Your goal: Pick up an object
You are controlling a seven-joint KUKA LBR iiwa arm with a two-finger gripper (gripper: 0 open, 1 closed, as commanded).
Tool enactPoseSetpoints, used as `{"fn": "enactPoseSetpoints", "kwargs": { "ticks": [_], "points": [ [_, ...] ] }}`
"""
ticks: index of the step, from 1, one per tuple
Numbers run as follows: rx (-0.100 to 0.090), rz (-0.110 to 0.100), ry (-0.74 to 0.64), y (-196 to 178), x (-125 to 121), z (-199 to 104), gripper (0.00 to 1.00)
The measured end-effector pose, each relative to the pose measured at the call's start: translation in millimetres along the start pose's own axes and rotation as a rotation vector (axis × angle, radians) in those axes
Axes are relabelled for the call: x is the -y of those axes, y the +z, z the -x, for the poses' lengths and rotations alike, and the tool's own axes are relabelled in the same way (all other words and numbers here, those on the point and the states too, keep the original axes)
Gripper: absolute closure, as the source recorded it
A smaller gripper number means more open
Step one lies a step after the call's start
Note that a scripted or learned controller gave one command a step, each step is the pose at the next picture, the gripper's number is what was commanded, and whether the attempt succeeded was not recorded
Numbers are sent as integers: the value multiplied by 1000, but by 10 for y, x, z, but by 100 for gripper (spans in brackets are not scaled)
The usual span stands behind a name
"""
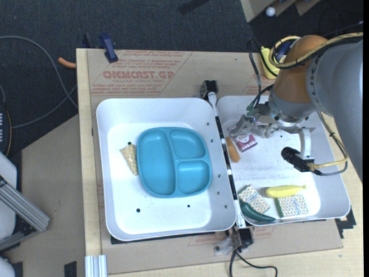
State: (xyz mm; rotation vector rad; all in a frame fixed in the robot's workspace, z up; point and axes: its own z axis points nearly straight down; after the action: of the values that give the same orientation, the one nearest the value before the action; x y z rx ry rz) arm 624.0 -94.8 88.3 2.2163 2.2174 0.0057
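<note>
Bench of brown board (144, 68) printed with red lettering, dark carpet around it, bearing two white bins. Gripper (252, 127): low in the right bin (328, 172), at its upper left; whether it grips anything cannot be told. Just beneath it: small maroon packet (247, 143); orange stick (232, 150) against the dividing wall. Near front edge: yellow banana (284, 191), two patterned sponges (254, 199), dark green item (256, 214). Left bin (115, 120): blue sectioned plate (173, 160), tan sponge (130, 157) touching its left rim.
</note>
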Motion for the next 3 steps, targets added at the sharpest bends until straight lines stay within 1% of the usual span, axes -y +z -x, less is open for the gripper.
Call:
{"fn": "enactPoseSetpoints", "kwargs": {
  "ticks": [1,2,3],
  "points": [
    [-1,5,1,-11,37,13,0],
    [-1,0,0,-1,-228,-28,0],
    [-1,-9,3,-63,1014,444,0]
  ]
}}
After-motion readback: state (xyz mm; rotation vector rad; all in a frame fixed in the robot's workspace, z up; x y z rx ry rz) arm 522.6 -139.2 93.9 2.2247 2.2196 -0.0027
